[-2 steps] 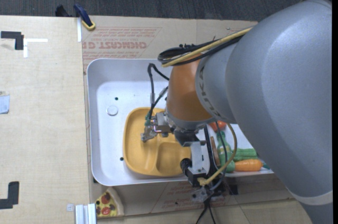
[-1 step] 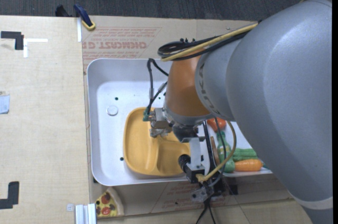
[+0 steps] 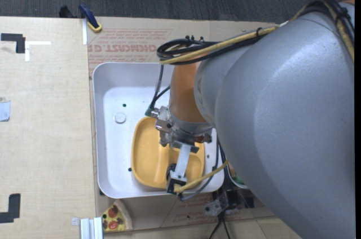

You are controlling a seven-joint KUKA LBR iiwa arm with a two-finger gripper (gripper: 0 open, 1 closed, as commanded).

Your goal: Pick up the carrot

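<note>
Obs, camera view, left to right.

- Bench [image 3: 45,136]: black tape marks on the far left, no writing on them.
- Cardboard sheet [image 3: 130,47] under the bin has red print in a large line with smaller lines above. It runs upside down to me. I make out odd capitals but no whole word, so no brand is logged.
- A pizza-slice toy [image 3: 113,220] lies outside the bin at its near-left corner, unlabelled.
- White bin [image 3: 97,119]: a small pale disc [image 3: 120,118] sits on its floor, and a yellow dish [image 3: 145,156] fills the middle.
- The gripper [image 3: 176,142] is low over the dish's right half, with the orange band [image 3: 183,91] above it. Pincer state: cannot tell, as the wrist body hides it.
- Carrot: I cannot place it. The grey arm [image 3: 282,119] covers the bin's right side and everything beyond, so if it is there, it is hidden under the arm.

Risks, my judgement:
1. With the target unseen, the pincer may close on the dish wall, or on nothing. Cause: it is working directly over the dish.
2. If the dish gets nipped, a lift would drag or tip it against the bin wall.
3. I could not confirm a grasp from here, because the arm blocks the camera.
</note>
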